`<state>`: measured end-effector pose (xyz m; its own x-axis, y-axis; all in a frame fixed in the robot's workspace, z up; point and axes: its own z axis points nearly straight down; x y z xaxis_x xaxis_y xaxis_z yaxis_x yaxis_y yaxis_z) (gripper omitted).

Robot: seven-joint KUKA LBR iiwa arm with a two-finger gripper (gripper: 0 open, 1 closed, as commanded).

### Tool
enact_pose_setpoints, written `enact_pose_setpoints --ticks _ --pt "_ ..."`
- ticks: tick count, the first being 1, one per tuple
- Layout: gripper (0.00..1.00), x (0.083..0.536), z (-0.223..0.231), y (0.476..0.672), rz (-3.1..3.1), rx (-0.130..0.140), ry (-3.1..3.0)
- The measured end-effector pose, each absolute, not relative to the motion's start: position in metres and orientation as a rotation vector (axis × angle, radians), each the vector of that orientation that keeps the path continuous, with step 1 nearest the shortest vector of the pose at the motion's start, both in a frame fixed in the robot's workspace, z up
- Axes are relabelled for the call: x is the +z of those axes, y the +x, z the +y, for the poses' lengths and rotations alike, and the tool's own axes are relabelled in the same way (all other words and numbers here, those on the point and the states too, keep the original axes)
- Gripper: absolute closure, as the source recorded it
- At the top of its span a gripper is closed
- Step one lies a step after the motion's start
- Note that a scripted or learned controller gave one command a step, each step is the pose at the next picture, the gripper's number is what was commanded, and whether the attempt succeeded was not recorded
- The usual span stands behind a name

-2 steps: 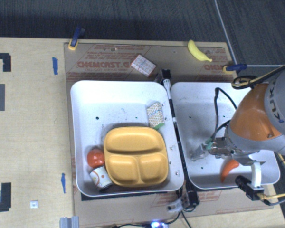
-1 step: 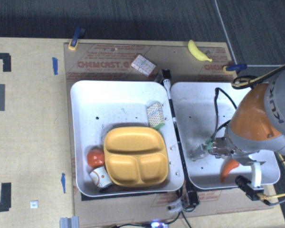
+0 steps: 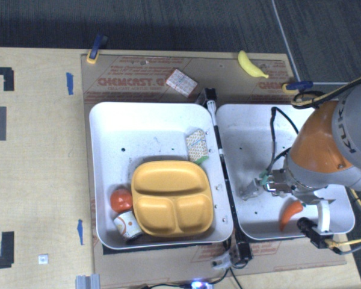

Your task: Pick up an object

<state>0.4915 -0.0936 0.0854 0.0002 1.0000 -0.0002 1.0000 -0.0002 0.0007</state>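
Lower right of the frame: robot arm reaching into the right bin.
Its gripper state cannot be told; an orange object lies just beside it.

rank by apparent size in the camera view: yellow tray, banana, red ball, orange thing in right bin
1. yellow tray, by far the largest
2. banana
3. red ball and orange object look about alike; each is partly hidden, so I won't rank them.

Pale bench under two white bins, banana, small packet.
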Motion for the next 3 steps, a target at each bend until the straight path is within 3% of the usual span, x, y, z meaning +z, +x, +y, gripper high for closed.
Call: enact_pose_setpoints --ticks 1,3 --pt "0.0 0.0858 -0.0924 0.4808 2.22 0.004 2.219" --pt "0.0 0.0858 -0.092 0.4807 2.218 0.004 2.221"
